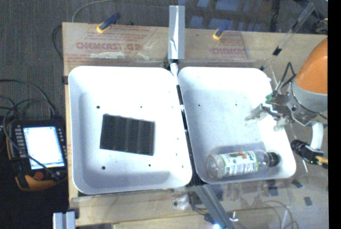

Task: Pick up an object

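A clear plastic bottle (242, 163) lies on its side along the near wall of the right bin (224, 80), cap toward the arm. The gripper (262, 112) hovers above the bin's right part, apart from the bottle, fingers spread with nothing between them. This looks like the approach; next it needs to descend over the bottle's body.

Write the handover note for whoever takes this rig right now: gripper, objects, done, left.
Gripper: over the right side of the right bin, nothing seen between its fingers.
Clear plastic bottle: lying on its side along the right bin's near wall, cap pointing right.
Dark ribbed rectangular pad: flat in the middle of the left bin.
Done: nothing picked up.
Left: the whole pick; the bottle looks like the nearer target.
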You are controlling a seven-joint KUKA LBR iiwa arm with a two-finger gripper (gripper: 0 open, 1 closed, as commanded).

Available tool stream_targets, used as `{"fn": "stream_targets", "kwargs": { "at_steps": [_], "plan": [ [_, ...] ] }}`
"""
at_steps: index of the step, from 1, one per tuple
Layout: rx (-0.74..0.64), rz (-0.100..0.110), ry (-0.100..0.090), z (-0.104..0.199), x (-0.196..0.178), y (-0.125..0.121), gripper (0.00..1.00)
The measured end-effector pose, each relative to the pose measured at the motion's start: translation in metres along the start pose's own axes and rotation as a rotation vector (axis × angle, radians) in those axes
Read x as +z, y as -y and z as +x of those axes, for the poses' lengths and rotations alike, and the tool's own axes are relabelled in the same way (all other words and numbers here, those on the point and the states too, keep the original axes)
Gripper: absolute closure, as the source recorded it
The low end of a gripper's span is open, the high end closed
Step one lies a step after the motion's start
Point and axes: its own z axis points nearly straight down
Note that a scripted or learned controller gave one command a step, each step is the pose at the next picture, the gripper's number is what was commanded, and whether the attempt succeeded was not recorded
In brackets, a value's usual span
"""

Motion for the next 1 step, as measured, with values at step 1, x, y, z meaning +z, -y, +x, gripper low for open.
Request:
{"fn": "stream_targets", "kwargs": {
  "at_steps": [1],
  "plan": [
    [-0.131,-0.001,-0.001,0.0115,-0.0925,0.0412,0.00]
  ]
}}
